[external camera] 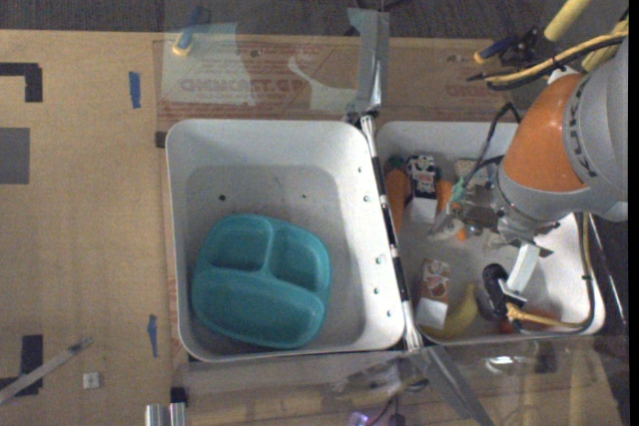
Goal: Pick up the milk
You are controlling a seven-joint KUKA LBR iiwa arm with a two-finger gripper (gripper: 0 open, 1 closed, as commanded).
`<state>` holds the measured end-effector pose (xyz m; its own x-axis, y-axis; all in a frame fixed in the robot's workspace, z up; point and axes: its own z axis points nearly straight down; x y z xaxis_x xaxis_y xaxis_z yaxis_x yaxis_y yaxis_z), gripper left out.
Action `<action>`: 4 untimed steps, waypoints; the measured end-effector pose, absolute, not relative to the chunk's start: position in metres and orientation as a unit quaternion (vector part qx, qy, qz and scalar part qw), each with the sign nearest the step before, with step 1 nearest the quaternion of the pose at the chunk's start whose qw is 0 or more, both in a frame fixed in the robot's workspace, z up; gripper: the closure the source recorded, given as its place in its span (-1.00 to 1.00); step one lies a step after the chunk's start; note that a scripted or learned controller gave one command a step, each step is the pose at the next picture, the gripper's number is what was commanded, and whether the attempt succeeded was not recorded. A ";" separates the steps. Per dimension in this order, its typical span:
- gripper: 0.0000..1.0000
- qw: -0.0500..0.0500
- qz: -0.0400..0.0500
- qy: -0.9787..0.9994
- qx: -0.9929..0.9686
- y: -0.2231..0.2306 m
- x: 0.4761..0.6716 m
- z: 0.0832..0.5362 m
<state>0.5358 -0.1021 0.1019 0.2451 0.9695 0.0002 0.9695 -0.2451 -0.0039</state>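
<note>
The teal plate (262,281), far to the left of the gripper (469,214), looks like smooth, slightly shiny plastic. Both white bins (270,140) look like matt plastic. The bench (80,214) under them looks like dull brown cardboard. Just below the gripper, the milk (434,292) looks like a printed paper carton.

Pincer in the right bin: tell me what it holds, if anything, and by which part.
It cannot be told. The pincer sits low in the right bin, under the arm's wrist, near the milk carton, with nothing visibly between its tips.
</note>
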 end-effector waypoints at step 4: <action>-1.00 -0.001 0.000 -0.717 -0.697 -0.103 0.650 0.088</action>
<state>0.6495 -0.1028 0.0876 -0.0294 0.9996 -0.0017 0.9996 0.0294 0.0013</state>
